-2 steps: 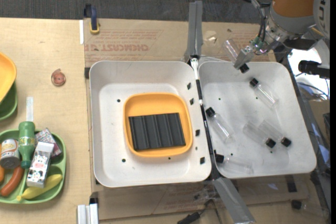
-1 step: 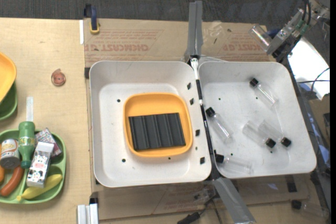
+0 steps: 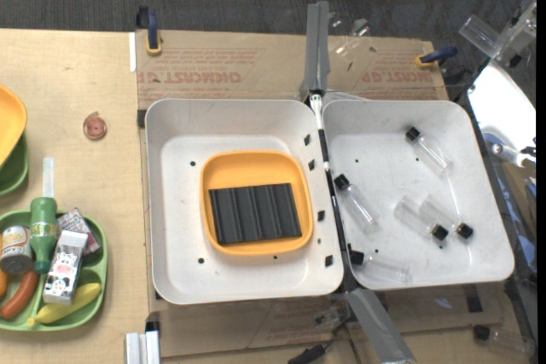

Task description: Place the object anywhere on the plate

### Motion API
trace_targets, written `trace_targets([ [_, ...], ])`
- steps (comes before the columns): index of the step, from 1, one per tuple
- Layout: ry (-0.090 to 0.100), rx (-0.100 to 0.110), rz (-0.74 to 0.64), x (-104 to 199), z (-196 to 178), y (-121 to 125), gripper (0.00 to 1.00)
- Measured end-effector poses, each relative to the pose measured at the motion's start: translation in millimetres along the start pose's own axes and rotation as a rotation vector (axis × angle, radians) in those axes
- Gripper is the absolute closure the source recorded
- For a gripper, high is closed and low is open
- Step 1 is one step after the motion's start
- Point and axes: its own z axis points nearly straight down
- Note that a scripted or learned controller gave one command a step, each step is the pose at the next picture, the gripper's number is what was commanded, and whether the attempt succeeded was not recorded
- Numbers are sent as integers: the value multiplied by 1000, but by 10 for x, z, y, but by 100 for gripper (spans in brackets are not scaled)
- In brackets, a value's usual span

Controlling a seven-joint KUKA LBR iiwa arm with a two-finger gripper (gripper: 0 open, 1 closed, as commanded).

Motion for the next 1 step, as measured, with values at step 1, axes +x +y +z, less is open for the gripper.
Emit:
trace_targets([
  [1,-1,-1,-240,6,-350,-98,100],
])
